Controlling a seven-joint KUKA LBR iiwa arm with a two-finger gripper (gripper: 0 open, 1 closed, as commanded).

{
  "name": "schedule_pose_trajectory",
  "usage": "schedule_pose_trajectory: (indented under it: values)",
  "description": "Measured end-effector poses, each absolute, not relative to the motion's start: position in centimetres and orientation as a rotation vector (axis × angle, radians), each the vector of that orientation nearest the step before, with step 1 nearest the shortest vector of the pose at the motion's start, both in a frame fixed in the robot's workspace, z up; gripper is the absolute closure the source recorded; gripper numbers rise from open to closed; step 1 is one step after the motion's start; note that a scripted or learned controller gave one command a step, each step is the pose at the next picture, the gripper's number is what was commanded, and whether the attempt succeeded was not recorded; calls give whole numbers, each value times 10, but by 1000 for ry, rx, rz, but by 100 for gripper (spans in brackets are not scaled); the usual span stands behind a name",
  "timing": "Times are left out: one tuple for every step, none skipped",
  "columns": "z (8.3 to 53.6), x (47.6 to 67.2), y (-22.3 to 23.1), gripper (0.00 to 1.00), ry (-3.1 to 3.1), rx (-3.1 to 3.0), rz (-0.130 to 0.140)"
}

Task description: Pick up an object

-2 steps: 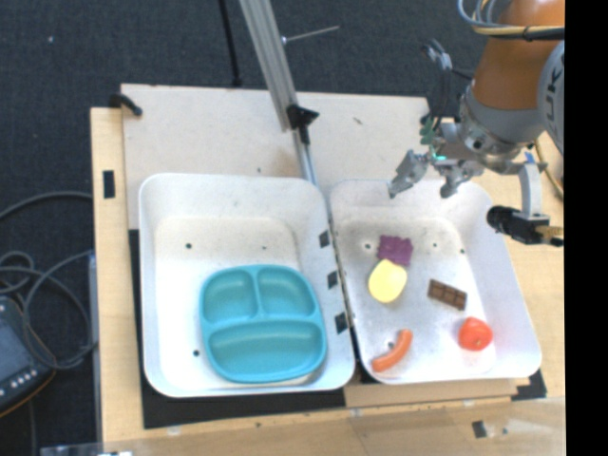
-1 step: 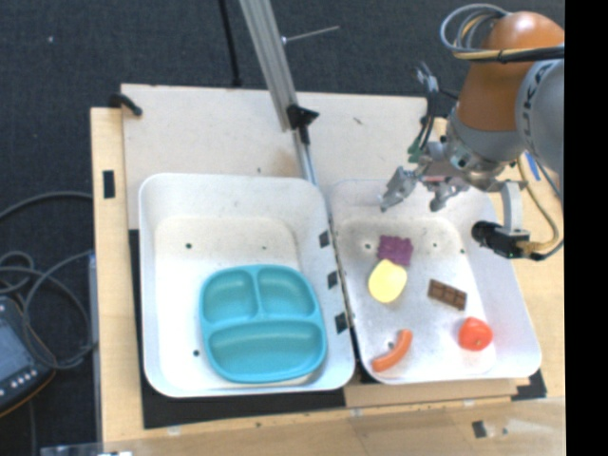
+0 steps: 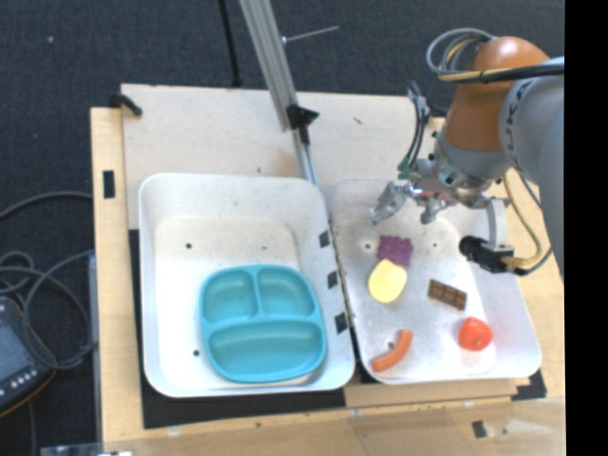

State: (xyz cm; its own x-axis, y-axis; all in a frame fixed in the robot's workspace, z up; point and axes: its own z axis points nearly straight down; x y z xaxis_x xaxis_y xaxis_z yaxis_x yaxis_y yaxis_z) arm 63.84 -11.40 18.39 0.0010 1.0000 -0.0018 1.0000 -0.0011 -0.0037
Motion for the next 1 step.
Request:
schedule_pose_trajectory:
  values:
    - [139,631,-115,0,-2219,-2222,6]
